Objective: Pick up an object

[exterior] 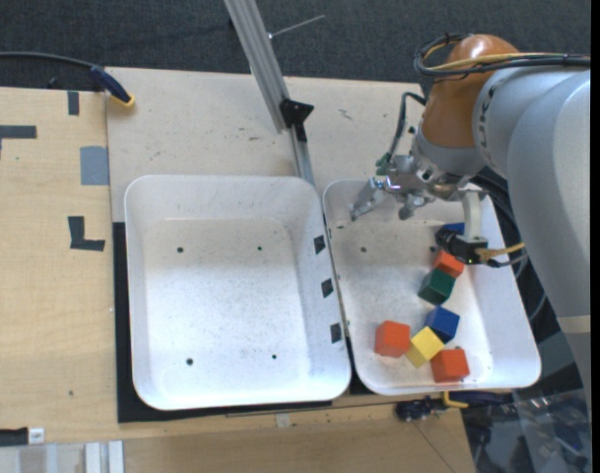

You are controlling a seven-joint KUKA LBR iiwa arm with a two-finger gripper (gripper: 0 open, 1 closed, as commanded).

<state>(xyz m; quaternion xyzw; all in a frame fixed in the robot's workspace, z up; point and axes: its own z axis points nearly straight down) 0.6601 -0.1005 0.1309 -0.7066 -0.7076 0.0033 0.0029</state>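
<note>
**Arm over right bin, nothing in the fingers**

Bench is pale wood (43, 294) with grey tape marks on the left, dark floor beyond the far edge. Two shallow white plastic bins sit side by side on a black mat; I see bare speckled floor in the left bin (221, 294). Right bin (378, 264) holds the blocks, all clustered toward its near right corner: orange-red cube (392, 339), yellow cube (426, 345), another orange-red cube (449, 364), blue cube (443, 321), dark green cube (437, 286), and a small orange block (449, 263) just beyond the green one.

Two-finger gripper (390, 205) hangs over the far end of the right bin, well apart from the cluster. Fingers look spread, nothing between them. Slanted aluminium rail (265, 57) crosses the top centre.
</note>
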